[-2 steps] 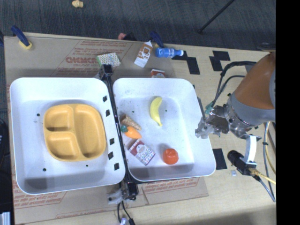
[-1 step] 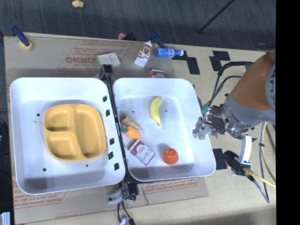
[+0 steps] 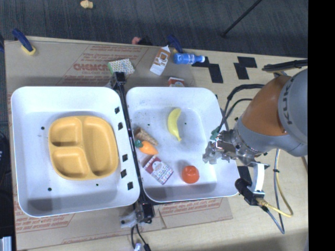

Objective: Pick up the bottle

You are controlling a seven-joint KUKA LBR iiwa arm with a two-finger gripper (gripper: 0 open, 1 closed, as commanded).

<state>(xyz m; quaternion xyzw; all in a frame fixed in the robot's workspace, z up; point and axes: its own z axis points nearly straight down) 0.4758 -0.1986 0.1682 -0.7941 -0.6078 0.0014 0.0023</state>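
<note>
Your gripper (image 3: 213,151) sits over the right edge of the right bin (image 3: 209,95), low against the bin wall; you cannot tell from this angle how it is set. No object shows between its parts. The orange band (image 3: 261,111) and grey arm (image 3: 298,114) come in from the right.

Count: 2 white bins, 1 yellow tray, 1 banana, 1 carrot, 1 red round object, 1 red-and-white packet, 1 blue bottle.

The bottle (image 3: 184,59) lies on its side on the bench (image 3: 68,61), outside both bins, beyond the far rim of the right bin and well apart from the gripper. Just left of it you see a small carton (image 3: 160,60) and a patterned packet (image 3: 121,66).

The bench top is brown cardboard with red print; dark carpet lies beyond it.

Right bin: banana (image 3: 174,123) near the middle, carrot (image 3: 147,147) by the left wall, red-and-white packet (image 3: 158,170) in front of it, red round object (image 3: 190,174) near the front. Left bin (image 3: 26,192): the 3-compartment yellow tray (image 3: 84,146).
</note>
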